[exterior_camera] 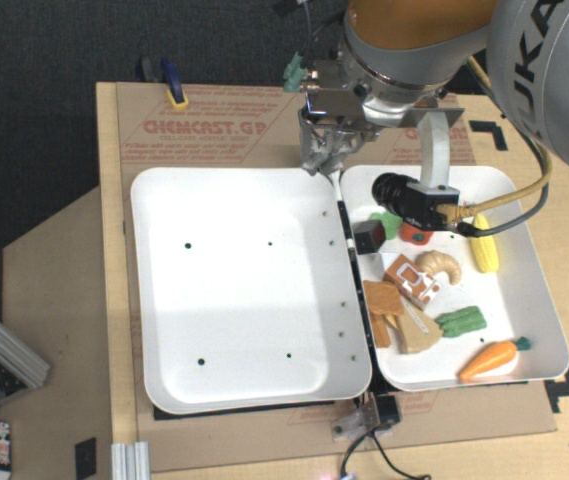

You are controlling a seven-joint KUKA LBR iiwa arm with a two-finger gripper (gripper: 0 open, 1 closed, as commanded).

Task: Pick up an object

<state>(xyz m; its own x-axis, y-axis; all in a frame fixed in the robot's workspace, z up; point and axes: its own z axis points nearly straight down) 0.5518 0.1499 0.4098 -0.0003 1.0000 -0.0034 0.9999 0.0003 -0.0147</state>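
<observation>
camera view: arm reaches from right, tool above the bins' divide.

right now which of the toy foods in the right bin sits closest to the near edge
The orange carrot, lying at the right bin's near right corner. The green piece, the croissant and the yellow corn all lie farther back.

Single fixed camera, mounted above the table, looking down at a slant. Far table edge sits toward the top of frame, near edge at the bottom. Both white bins fall inside the frame: left bin near centre, right bin toward the right side. The arm enters from upper right, close to the lens, large in frame. Dark floor visible left and top.
</observation>
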